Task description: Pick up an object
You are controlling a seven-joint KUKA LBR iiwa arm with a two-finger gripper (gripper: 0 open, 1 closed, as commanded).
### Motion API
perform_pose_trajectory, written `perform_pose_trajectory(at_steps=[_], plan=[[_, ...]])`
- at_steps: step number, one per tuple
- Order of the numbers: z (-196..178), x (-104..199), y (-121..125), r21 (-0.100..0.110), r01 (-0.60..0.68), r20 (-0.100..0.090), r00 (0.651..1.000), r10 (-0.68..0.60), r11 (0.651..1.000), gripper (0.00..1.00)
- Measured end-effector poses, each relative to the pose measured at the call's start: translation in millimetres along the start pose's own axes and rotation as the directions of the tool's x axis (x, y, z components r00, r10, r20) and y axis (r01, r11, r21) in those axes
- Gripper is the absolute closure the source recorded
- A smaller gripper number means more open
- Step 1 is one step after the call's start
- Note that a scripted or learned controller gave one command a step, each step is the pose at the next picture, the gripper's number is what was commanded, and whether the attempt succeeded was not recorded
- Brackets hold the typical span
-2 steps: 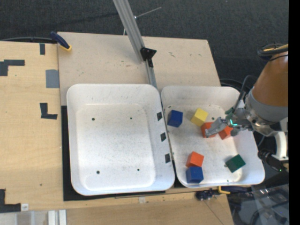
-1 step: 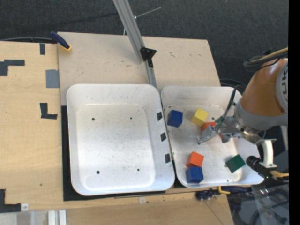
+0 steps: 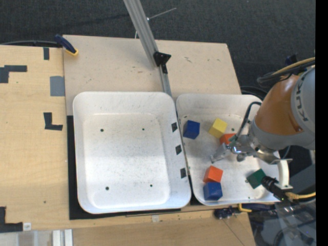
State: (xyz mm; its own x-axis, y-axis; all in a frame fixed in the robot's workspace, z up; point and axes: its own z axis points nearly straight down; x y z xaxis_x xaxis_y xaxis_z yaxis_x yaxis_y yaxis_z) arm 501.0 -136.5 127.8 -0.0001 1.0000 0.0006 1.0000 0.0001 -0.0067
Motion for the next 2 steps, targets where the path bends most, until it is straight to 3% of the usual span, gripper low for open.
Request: perform_pose_trajectory(at_steps=[1,2], plan=[[37.5,0.6,-0.5,-0.003,0.001,0.001,1.0,-0.001,1.0,0.0],[26.9,1.3,-0.7,-0.002,0.001,-0.001,1.0,-0.001,1.0,1.0]])
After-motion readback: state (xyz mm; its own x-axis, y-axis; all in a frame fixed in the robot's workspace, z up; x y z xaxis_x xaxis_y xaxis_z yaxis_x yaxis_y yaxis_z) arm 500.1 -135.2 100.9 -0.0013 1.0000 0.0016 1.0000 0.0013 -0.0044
